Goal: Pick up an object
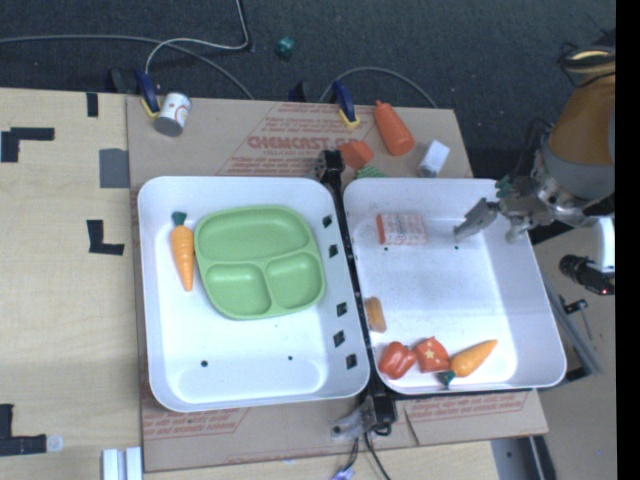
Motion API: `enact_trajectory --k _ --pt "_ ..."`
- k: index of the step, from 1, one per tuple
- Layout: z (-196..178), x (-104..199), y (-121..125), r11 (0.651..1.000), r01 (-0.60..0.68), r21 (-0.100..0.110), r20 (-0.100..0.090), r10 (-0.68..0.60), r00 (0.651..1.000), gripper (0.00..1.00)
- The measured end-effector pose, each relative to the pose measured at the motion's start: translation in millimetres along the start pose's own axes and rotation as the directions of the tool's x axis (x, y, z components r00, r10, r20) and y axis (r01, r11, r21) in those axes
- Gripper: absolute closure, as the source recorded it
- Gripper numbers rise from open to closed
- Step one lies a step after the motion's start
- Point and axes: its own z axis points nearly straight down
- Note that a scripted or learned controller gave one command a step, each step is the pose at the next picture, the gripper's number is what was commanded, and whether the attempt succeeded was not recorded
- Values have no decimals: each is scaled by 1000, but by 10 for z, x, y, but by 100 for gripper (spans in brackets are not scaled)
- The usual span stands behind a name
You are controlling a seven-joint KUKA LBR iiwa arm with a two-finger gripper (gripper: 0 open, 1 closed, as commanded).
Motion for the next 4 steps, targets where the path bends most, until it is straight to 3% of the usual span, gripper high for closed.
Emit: enact_trajectory --k 1,2,3,4 --pt "426 653 67 1000 1 1 -2 -1 1000 0" --pt "843 1078 616 1000 1 0 -1 -1 1000 0" --pt "1004 983 773 1000 1 -10 3 -1 1000 0" --pt "997 1021 776 1000 0 -12 7 0 1000 0"
